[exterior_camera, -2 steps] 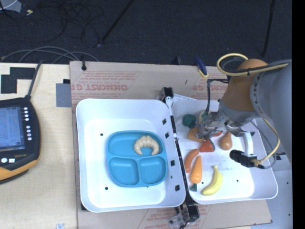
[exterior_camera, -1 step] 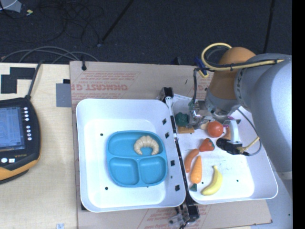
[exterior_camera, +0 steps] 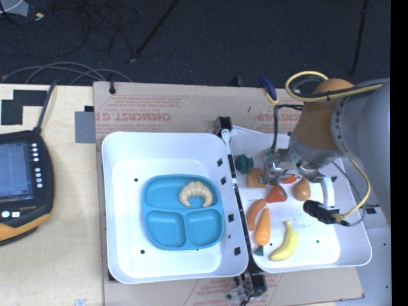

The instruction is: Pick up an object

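While the gripper (exterior_camera: pixel 275 169) hangs low over the right bin (exterior_camera: pixel 347 250), finger state cannot be told | targets: red piece (exterior_camera: pixel 277 194) just near of it; carrot (exterior_camera: pixel 262 225); banana (exterior_camera: pixel 285 242) | advice: centre on one item; descend straight; avoid neighbours

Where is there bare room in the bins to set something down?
Free: left white bin's floor around the blue divided tray, and that tray's two lower compartments. Crowded: right white bin, with yellow banana, orange carrot and end effector.
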Action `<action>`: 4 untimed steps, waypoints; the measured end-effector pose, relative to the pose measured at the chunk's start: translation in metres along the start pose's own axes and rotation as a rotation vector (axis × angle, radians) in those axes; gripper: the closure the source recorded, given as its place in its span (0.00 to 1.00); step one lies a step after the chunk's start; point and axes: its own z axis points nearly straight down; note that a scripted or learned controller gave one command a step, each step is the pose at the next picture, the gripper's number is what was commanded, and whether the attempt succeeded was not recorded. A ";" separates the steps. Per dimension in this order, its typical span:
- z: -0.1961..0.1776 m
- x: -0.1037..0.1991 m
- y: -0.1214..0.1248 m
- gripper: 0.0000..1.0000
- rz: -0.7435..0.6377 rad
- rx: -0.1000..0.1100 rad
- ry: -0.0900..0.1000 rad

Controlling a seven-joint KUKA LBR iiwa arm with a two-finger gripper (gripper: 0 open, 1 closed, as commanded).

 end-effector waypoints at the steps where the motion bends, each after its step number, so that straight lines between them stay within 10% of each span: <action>1: 0.001 -0.018 0.001 1.00 -0.002 0.002 0.001; 2: -0.101 0.103 0.039 1.00 -0.014 0.002 0.007; 3: -0.104 0.095 0.035 1.00 -0.005 0.017 0.004; 4: -0.211 0.129 0.002 1.00 -0.006 0.005 0.006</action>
